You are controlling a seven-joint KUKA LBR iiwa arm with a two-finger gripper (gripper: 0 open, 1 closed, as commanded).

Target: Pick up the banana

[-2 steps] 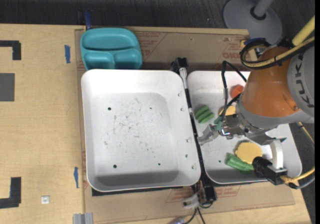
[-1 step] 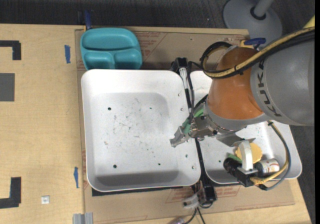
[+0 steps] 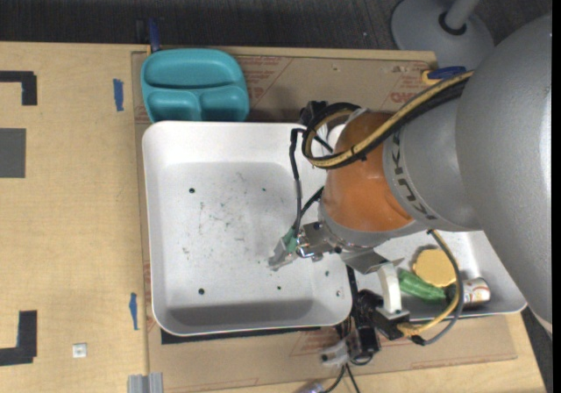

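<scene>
My gripper hangs low over the right part of the left white bin, close to its floor, and I see nothing in it. A yellow object lies in the right bin, partly covered by a cable and the arm. It may be the banana, but its shape is mostly hidden. The grey arm with its orange band covers most of the right bin.
Beside the yellow object lie a green item, a white piece and a small tube-like thing. A teal divided tray stands behind the left bin. Cables loop off the wrist. The left bin's floor carries scuff marks.
</scene>
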